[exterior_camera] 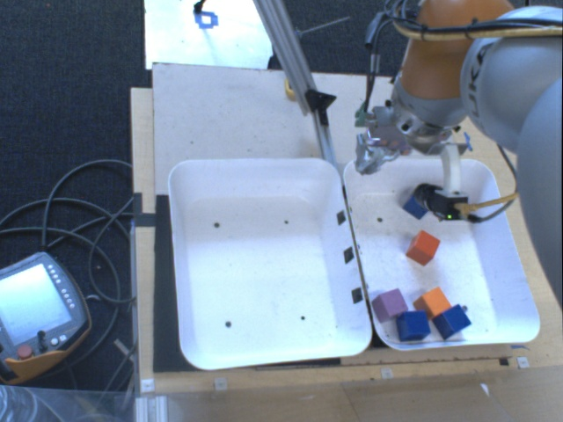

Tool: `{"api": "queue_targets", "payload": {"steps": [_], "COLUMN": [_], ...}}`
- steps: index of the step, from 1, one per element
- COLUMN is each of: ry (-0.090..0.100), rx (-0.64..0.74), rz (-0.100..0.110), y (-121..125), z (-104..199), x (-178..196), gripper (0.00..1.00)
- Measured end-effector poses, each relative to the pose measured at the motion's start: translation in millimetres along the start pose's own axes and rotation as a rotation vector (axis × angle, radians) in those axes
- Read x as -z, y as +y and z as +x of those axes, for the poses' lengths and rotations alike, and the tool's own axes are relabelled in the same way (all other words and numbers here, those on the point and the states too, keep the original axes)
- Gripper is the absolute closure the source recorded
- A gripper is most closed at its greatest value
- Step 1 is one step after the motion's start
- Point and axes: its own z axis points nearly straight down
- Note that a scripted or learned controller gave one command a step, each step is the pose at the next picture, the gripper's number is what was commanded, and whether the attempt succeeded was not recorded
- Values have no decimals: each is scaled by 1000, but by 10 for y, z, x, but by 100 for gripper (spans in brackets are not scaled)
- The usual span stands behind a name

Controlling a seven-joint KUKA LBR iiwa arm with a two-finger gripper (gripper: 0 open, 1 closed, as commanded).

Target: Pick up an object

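The pale bench [220,112] bears two white bins, the left bin [255,271] beside the right bin [515,310]. The grey arm [519,69] reaches over the right one. Its gripper [368,160] hangs at the far left corner; spread or closed, I cannot tell. A blue cube [413,206] lies nearest, an orange cube [423,247] just beyond it.

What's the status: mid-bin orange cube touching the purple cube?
Apart. The camera view shows bare white bin floor between the mid-bin orange cube and the purple cube.
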Motion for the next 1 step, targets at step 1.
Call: {"api": "queue_targets", "payload": {"steps": [1], "ry": [0], "rx": [-1], "rz": [1], "y": [168], "z": [504], "x": [-157], "gripper": [100]}}
